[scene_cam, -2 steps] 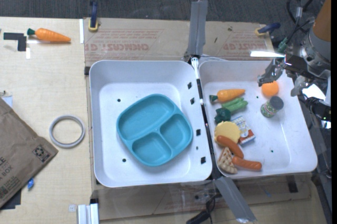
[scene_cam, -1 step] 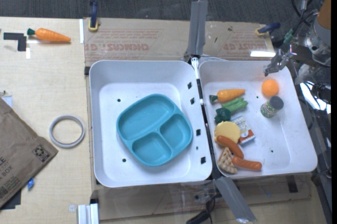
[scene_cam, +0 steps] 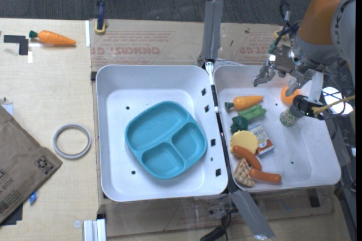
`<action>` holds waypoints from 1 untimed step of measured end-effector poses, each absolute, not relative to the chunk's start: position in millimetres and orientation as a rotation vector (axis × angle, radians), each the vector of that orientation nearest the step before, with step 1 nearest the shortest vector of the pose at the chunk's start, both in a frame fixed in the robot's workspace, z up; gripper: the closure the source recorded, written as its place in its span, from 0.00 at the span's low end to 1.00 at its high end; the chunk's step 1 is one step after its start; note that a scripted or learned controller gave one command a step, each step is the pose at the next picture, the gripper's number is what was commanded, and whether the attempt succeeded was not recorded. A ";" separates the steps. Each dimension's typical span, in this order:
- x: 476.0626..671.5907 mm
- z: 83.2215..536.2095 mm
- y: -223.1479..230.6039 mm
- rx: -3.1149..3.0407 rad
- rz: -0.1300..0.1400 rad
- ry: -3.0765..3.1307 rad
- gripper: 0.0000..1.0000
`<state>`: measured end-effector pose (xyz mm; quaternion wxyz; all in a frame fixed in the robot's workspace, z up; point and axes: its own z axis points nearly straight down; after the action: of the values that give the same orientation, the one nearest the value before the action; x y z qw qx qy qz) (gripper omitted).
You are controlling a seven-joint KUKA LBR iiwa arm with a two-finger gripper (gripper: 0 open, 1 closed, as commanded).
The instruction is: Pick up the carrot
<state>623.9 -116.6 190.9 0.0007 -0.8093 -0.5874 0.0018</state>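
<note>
Just below and left of the gripper, whose splayed fingers hung apart, clasping nothing, lay the carrot, seemingly because no grasp had begun.

A divided plate lies in the left bin. A carrot lies in the right bin, above the sausages.

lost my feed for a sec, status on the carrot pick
Gripper open, above right bin's far edge, holding nothing. Carrot lies in right bin, untouched. Green vegetable touching its near side; top clear.
</note>
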 end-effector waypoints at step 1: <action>624.0 191.2 -116.7 -2.541 0.006 -1.845 0.00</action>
<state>624.0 -116.7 191.2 0.0007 -0.8092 -0.5875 0.0018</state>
